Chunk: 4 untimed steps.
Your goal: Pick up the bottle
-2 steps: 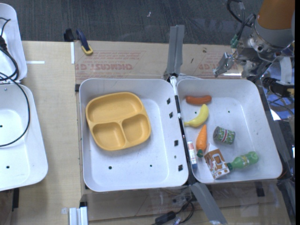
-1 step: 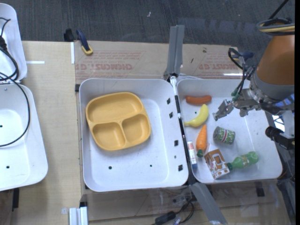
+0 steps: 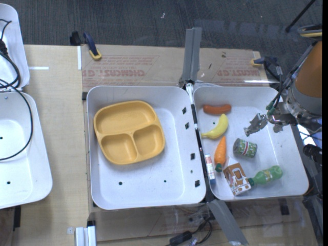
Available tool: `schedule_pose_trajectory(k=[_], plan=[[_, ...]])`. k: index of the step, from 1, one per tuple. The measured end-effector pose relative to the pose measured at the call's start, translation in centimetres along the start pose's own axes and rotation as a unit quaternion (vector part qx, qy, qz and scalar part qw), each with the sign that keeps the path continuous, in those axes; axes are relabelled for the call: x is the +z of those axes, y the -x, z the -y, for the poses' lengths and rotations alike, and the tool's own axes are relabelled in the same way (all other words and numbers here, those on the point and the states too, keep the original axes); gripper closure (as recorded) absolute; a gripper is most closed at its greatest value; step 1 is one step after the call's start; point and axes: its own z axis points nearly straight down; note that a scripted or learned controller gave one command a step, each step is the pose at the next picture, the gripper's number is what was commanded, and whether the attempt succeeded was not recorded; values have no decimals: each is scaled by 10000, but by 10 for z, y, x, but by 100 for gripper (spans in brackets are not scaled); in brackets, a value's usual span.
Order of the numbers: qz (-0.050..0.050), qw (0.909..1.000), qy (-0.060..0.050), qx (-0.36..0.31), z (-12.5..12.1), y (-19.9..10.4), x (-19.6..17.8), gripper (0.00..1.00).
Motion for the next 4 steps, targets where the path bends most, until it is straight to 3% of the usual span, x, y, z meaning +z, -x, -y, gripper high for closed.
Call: schedule_pose_trajectory(k=[1,2,3,4], plan=[[2,9998,5,-205,-2,-35,113,0],[11,9998,8,216,61,57,17,0],[-67,9984,10,557,58,67,125,0],[-48,9987,7,504,60,66,125,0]])
